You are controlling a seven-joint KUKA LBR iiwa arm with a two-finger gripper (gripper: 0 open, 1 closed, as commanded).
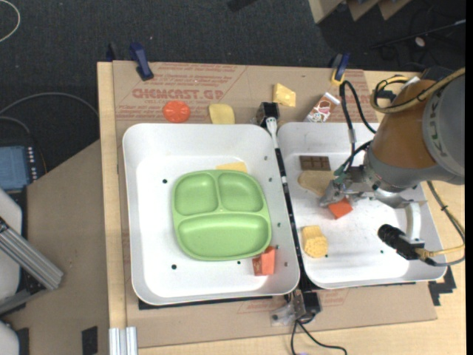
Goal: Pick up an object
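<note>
Orange block (341,210) just below jaws

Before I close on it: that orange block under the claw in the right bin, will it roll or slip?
The orange block looks flat-faced and chunky, so it will probably slide rather than roll. It seems small and solid, likely light and stiff. It lies on the right bin floor at the claw, where a push may skid it over the smooth white plastic.

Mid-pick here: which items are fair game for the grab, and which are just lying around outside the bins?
In play:
hand, low in the right bin
orange block
brown chocolate bar
yellow waffle

Lying about:
orange round piece
yellow cheese wedge
green divided plate
</note>
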